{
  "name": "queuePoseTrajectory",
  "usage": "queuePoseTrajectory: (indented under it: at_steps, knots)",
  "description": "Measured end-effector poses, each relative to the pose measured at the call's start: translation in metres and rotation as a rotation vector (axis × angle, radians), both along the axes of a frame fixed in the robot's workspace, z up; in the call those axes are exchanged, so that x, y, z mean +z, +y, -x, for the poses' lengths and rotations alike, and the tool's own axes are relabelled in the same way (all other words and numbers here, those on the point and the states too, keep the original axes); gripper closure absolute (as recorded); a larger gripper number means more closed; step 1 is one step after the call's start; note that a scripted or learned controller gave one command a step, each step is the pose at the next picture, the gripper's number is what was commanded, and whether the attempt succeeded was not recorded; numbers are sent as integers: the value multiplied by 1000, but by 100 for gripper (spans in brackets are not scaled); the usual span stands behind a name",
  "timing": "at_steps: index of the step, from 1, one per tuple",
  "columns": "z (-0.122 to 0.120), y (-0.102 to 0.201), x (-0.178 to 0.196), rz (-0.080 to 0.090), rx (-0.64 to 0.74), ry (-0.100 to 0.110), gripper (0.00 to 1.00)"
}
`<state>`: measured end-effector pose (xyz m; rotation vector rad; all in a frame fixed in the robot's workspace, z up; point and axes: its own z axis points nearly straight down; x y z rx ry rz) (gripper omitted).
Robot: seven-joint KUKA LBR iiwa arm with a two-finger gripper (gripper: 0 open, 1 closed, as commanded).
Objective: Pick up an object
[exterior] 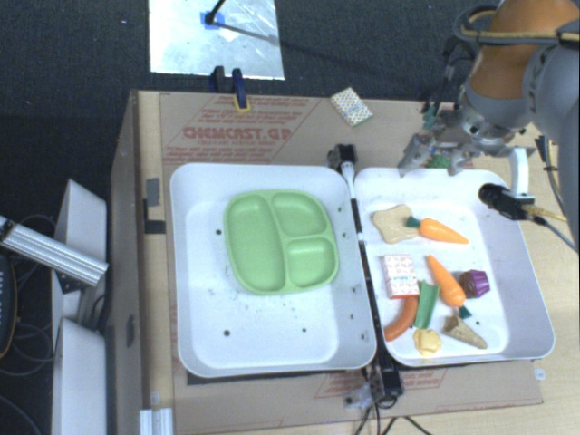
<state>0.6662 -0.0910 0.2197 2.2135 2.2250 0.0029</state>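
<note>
In the right bin (521, 270) — orange carrot (442, 231), green-topped; end effector (435, 157) grip unclear.

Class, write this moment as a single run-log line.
gripper: above right bin's far edge, nothing seen held | right bin: toy food incl. carrot | left bin: green divided plate

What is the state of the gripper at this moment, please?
Gripper: above the far edge of the right bin, away from the toy food; open or closed cannot be told.
</note>
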Motion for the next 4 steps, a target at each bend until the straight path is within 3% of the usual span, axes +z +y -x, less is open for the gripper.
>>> queuePoseTrajectory:
  at_steps: [1,2,3,4]
  knots:
    - [-3,-19,-132,0,-3,0,0]
    - [-3,-29,-134,0,-4,0,0]
    - [-3,-61,-134,1,-4,0,0]
    - [-3,-29,-135,-1,-1,1,0]
